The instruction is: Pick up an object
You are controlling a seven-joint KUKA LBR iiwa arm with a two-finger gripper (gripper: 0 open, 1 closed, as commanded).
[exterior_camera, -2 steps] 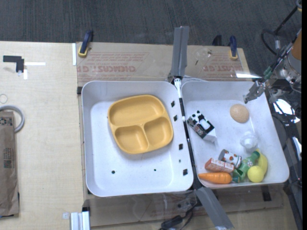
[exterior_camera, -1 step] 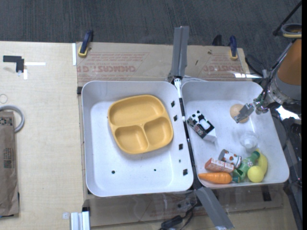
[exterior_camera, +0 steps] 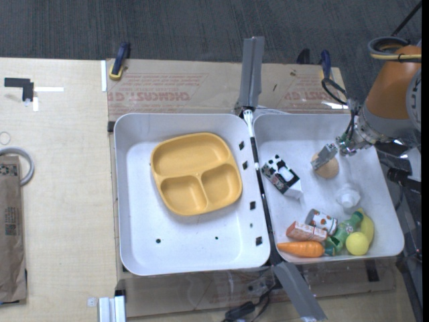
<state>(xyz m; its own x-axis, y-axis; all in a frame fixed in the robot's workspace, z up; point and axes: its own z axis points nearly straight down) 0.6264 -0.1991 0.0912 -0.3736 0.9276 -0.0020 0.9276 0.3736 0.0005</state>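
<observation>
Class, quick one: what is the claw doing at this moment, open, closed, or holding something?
Claw: low in the right bin, right above a tan rounded object; whether it is open, closed or gripping cannot be told.

Left white bin (exterior_camera: 134,247) holds a yellow three-compartment plate (exterior_camera: 196,173), tilted a bit toward the bin's upper half. Cardboard sheet (exterior_camera: 181,86) lies behind both bins, blue clamps at its left (exterior_camera: 120,60) and right (exterior_camera: 326,62) top edge. Grey upright post (exterior_camera: 252,72) stands between the bins at the back; brown paper bag (exterior_camera: 10,227) at far left on the wooden bench (exterior_camera: 60,180).
</observation>
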